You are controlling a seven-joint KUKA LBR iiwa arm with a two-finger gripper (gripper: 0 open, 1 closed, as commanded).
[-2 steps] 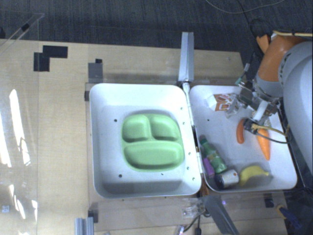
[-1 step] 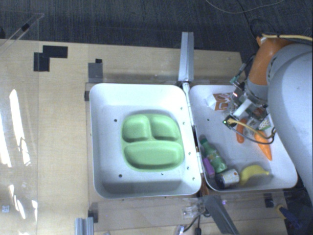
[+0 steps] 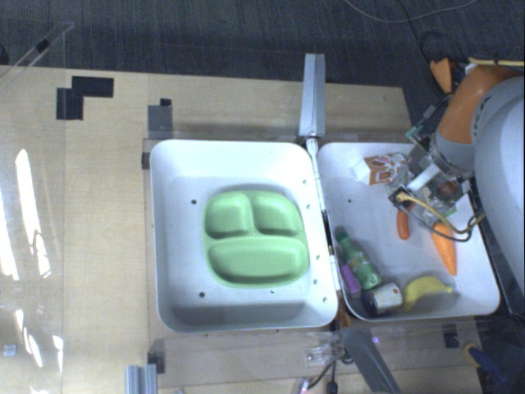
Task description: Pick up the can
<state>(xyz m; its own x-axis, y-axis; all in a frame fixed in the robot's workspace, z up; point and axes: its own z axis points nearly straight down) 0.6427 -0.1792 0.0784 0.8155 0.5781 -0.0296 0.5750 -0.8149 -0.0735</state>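
We saw a bulky grey arm with an orange band above its wrist. Its gripper was a cluttered head of pale metal and dark parts, trailing looped black and yellowish cables.

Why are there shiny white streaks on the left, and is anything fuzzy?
In the camera view, the streaks are glare on a clear sheet over the bench; the green tray looks soft-edged and evenly lit; the can lies dim near the right bin's front edge.
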